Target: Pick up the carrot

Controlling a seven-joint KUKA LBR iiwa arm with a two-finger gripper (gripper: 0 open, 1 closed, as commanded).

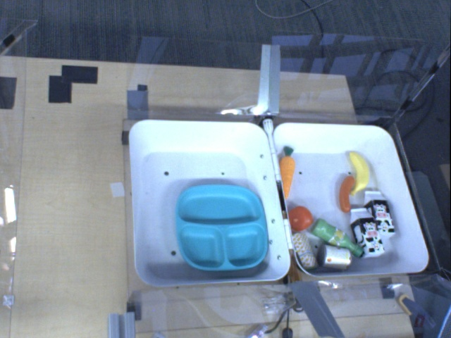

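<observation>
- Two shallow white bins are seen side by side on the wooden bench [70, 210]: a left bin [151, 146] and a right bin [402, 189], each smooth, with rounded corners.
- One light blue tray [222, 225] lies in the left bin; it is plastic-looking, rounded, and divided into three compartments.
- One carrot [287, 173] lies in the right bin against its left wall, near the far end; it is orange and tapered, with a small green top pointing away.
- One yellow banana [359, 171] is curved, and one reddish-orange oblong piece [345, 193] touches it.
- One round red tomato [300, 217] sits just below the carrot.
- One green bottle [336, 235] lies tilted beside a silvery can [337, 257].
- Two white cartons with black patches [374, 227] are grouped at the right.
- The gripper's state cannot be told.
</observation>
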